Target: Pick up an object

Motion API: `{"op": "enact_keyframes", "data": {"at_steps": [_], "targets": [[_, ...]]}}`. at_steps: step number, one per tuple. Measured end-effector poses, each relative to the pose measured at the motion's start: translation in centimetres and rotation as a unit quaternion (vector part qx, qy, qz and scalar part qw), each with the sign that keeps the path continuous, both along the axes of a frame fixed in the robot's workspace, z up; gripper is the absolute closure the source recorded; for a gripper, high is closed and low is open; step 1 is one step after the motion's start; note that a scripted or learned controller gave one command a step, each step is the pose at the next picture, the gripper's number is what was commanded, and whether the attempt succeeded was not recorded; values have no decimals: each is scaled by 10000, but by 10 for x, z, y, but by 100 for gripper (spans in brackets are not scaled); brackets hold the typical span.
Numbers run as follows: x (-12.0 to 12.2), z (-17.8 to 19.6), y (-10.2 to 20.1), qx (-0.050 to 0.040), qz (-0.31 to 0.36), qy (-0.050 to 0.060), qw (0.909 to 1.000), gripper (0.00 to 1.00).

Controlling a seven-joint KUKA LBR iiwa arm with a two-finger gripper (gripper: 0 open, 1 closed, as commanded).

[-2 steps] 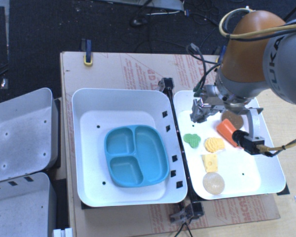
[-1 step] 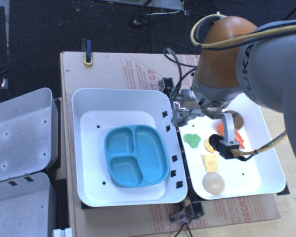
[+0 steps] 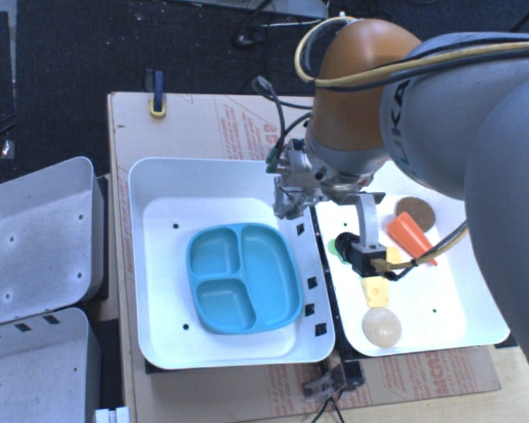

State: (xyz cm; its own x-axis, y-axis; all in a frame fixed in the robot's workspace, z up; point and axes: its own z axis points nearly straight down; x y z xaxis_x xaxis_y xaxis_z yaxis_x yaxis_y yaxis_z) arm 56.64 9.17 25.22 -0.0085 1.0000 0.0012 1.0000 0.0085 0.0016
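Pick not yet made: the gripper (image 3: 288,199), state not discernible and nothing seen in it, hangs over the left bin's (image 3: 159,192) far right edge, with candidates untouched, namely the blue tray (image 3: 242,276) just nearer and the orange piece (image 3: 408,233), yellow block (image 3: 377,293) and pale ball (image 3: 381,327) in the right bin (image 3: 445,302).

I see a light blue plate (image 3: 244,277) with three compartments. It lies flat and right side up in the middle of the left bin (image 3: 159,263), turned a little. In the right bin (image 3: 458,315) I see a long orange piece (image 3: 409,234) lying on its side at a slant, and a brown round disc (image 3: 418,210) just beside it, farther back. Toward the front lies a small pale yellow block (image 3: 377,291), and near it a whitish ball (image 3: 381,327). A small green thing (image 3: 335,247) is mostly hidden; I cannot tell its shape.
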Motion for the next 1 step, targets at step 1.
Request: {"op": "enact_keyframes", "data": {"at_steps": [1], "targets": [[0,0,-4,-8,-29,9,10000,0]]}}
